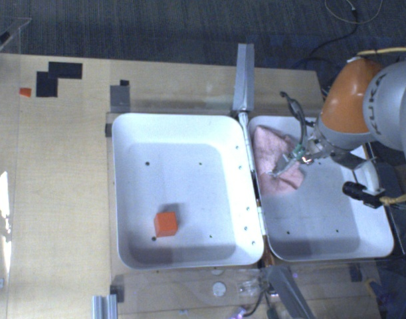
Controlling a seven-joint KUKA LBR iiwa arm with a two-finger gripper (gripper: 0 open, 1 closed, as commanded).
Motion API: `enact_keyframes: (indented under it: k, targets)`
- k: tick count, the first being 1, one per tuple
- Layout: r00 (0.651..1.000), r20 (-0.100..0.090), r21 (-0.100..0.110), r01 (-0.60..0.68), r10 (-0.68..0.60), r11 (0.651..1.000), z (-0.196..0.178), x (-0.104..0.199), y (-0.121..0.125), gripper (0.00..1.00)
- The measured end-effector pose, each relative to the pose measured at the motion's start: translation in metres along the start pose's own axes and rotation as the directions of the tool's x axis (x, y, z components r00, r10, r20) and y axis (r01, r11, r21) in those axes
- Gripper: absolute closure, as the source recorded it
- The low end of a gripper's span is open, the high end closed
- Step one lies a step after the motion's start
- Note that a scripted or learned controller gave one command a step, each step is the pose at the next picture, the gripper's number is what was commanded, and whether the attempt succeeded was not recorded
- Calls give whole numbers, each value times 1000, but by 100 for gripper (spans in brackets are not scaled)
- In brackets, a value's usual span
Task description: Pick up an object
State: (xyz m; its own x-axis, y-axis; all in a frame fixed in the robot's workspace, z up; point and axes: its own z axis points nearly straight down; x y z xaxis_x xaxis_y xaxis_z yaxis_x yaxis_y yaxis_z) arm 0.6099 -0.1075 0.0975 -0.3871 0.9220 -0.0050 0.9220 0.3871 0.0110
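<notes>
Gripper: your gripper (290, 161) is low in the right bin, over the pink cloth near that bin's left wall; whether it is wide, narrow or holding anything, you cannot tell.
Arm: the arm (372, 108), grey with an orange band, reaches in across the right bin's back right corner.
Cloth: the pink cloth (272, 153) lies crumpled against the left wall of the right bin (335, 241), toward its back edge; it looks soft, limp and folded.
Cube: a small orange cube (166, 224) sits in the left bin (183, 138), near the front left corner; it looks hard and sharp-edged.
Bins: both are shallow, white, smooth, with rounded corners.
Advice: press down into a raised fold, not a flat patch, and close fully before you lift; keep off the bin wall beside it.
</notes>
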Motion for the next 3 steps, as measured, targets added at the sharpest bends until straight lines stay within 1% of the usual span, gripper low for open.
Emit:
enact_keyframes:
  k: [1,2,3]
  targets:
    - [995,9,-11,100,-100,995,3,13,-10,0]
    - [997,7,-10,75,-75,997,4,12,-46,0]
    - [996,-1,4,-95,95,996,-34,11,-16,0]
